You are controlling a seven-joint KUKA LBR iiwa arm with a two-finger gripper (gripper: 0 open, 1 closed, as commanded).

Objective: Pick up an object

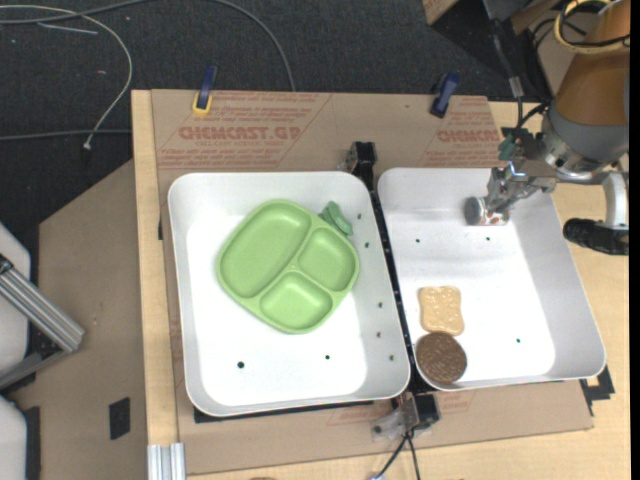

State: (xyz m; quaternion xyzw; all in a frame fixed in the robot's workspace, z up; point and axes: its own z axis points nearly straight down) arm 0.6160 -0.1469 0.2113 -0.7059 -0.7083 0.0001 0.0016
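Note:
In the right bin (540,298) a tan square cracker (441,309) lies near the front left, with a round brown cookie (441,357) touching it just in front. The left bin (200,358) holds a light green divided plate (288,265), and a small dark green piece (337,218) rests at the plate's upper right edge. My gripper (487,208) hangs low over the back of the right bin, well behind the cracker and the cookie, with nothing seen in it.
The arm's grey and orange body (590,88) comes in from the upper right. A black divider (385,268) runs between the bins. Blue clamps (206,86) (444,93) hold the cardboard base at the back. Cables lie on the dark floor beyond.

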